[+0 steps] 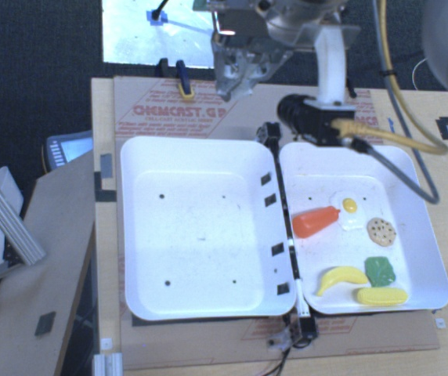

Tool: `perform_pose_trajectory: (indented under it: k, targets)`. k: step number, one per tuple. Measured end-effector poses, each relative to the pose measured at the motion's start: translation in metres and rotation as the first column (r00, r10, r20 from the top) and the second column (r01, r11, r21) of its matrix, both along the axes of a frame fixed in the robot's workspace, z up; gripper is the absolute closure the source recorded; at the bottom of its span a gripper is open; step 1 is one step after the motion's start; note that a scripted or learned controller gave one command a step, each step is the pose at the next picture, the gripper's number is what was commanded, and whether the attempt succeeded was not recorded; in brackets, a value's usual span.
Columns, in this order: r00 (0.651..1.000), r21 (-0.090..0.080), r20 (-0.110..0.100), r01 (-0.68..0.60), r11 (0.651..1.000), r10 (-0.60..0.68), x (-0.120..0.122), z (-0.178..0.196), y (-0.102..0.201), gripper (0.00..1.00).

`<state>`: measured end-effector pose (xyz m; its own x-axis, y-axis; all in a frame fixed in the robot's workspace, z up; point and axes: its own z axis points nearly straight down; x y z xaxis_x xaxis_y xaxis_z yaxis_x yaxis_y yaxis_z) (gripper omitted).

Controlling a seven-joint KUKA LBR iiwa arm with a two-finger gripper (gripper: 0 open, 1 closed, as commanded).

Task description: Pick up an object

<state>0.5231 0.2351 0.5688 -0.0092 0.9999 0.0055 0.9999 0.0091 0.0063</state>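
Yellow corn cob [381,295] noted at right bin [420,202] front edge, long axis left-right. Beside it: one banana [341,278], one green piece [380,269], one cookie [381,231], one fried egg [350,207], one carrot [316,222] tip pointing right. Gripper [232,73] raised behind left bin [196,151]; finger state cannot be told.

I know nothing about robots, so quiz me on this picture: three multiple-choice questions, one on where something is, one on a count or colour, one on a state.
1. Which bin holds the toy food?
A. left bin
B. right bin
C. both

2. How many toy foods are there?
A. three
B. six
C. nine

3. Where is the tool?
A. raised behind the bins
B. down in the right bin
C. resting on the cookie

Answers:
1 B: all lie in the right bin.
2 B: carrot, fried egg, cookie, banana, green piece, yellow piece.
3 A: the tool hangs over the cardboard.
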Motion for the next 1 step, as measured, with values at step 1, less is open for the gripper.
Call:
perform_pose_trajectory:
  k: [1]
  targets:
    - [1.0,0.002,0.002,-0.002,1.0,0.002,0.0,0.0111,0.0003,1.0]
